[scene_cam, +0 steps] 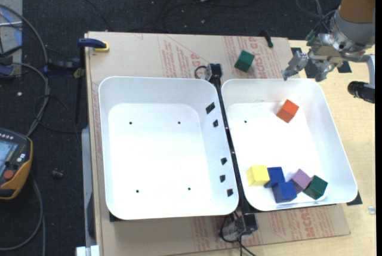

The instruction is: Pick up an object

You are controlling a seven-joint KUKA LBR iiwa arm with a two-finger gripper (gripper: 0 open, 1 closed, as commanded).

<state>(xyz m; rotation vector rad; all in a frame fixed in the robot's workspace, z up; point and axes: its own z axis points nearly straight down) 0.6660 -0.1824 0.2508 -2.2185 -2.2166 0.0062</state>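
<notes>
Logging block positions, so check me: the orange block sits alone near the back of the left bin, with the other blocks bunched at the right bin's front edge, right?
Not quite. The orange block sits alone near the back of the right bin, not the left one. The camera view shows it there, with the other blocks bunched at that bin's front edge.

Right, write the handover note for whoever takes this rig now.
Pincer: open, holding nothing, above the right bin's far rim.
Right bin: orange cube alone near the far side; yellow cube, two blue cubes, purple cube and dark green cube bunched at the near wall.
Green cube lies on the bench beyond the bins.
Done: nothing picked.
Left: grasp and lift one cube.
</notes>
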